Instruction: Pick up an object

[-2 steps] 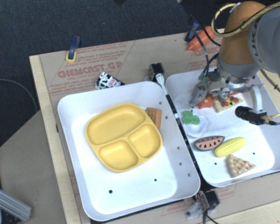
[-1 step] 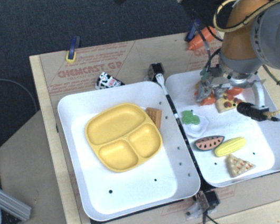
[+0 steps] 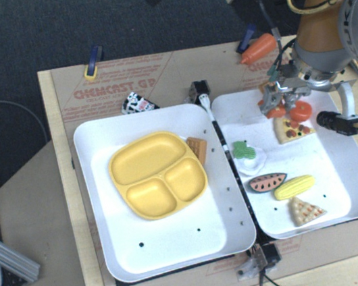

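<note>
My gripper [image 3: 279, 97] hangs low over the far part of the right bin [image 3: 347, 164], under the grey wrist. A red tomato-like toy [image 3: 300, 111] lies right beside and partly under it, touching a flat pizza piece [image 3: 292, 130]. Whether the gripper grips the red toy is hidden by the wrist. Nearer the front of that bin lie a green piece on a white base [image 3: 244, 152], a watermelon slice [image 3: 268, 182], a yellow corn cob [image 3: 294, 186] and a triangular pizza slice [image 3: 306, 209].
The left bin [image 3: 111, 226] holds a yellow divided plate [image 3: 159, 174] with a brown waffle piece [image 3: 198, 148] at its right edge. Behind the bins lie an orange carrot toy [image 3: 258, 49], a black-and-white toy [image 3: 136, 103] and a blue clamp [image 3: 92, 64].
</note>
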`<state>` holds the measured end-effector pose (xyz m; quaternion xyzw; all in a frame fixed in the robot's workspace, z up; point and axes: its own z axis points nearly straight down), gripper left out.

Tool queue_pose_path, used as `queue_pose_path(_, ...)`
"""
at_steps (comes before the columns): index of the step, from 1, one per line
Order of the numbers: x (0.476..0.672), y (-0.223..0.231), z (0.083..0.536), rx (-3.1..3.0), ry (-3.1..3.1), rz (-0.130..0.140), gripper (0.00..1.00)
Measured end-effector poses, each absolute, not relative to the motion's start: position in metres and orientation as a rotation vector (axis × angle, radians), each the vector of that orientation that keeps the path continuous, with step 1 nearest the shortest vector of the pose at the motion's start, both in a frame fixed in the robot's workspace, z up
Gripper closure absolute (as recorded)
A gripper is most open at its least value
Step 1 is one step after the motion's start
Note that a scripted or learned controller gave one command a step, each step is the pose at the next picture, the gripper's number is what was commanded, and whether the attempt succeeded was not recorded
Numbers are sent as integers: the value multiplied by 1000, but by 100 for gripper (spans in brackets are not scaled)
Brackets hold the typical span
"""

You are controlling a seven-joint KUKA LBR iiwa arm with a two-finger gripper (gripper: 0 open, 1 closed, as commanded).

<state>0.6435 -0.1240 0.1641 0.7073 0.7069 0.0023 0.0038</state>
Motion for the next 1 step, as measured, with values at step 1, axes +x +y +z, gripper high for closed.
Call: queue_pose_path(1,649,-128,228,2214,2216,8,100)
